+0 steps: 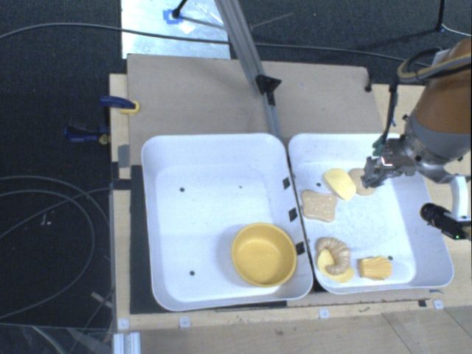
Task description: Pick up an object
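The gripper (374, 169) hovers in the right bin (424, 220), over a tan round piece (359, 183) touching the yellow oval piece (340, 184). You cannot tell how the jaws stand. Expect the oval to be light, smooth and slippery; grip across its short width. Its long axis runs upper-left to lower-right.

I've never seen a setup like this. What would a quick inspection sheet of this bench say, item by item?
Surface: brown bench bearing left bin and right bin, side by side.
Job's things: yellow bowl in the left bin; pale yellow piece, cracker-like square, curled pastry and ridged yellow piece in the right bin.
Clutter: nothing seen.
Grippers: gripper low over the right bin, beside the pale yellow piece.
Cables: black cables on the dark floor.
Surroundings: blue clamp at the bench's edge; slanted metal pole.
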Controlling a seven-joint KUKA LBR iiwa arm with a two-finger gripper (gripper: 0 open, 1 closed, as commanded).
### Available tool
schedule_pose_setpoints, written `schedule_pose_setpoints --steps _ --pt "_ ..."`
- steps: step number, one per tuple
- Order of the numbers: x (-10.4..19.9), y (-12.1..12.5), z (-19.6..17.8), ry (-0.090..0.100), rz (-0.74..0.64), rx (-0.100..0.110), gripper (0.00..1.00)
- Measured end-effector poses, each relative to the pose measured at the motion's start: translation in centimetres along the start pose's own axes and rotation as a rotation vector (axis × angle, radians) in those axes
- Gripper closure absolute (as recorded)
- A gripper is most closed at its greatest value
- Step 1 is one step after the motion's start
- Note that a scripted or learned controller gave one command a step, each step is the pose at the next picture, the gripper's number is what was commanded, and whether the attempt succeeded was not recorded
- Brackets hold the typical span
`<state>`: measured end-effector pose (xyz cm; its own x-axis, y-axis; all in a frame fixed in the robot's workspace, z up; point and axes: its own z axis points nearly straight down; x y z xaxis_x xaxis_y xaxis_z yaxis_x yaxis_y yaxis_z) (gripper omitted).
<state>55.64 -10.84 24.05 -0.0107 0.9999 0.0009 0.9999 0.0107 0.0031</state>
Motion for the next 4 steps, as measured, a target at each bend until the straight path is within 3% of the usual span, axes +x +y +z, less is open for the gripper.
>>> schedule_pose_setpoints --steps 4 --pt "20.3 10.6 1.1 0.001 0.001 -0.002 1.0"
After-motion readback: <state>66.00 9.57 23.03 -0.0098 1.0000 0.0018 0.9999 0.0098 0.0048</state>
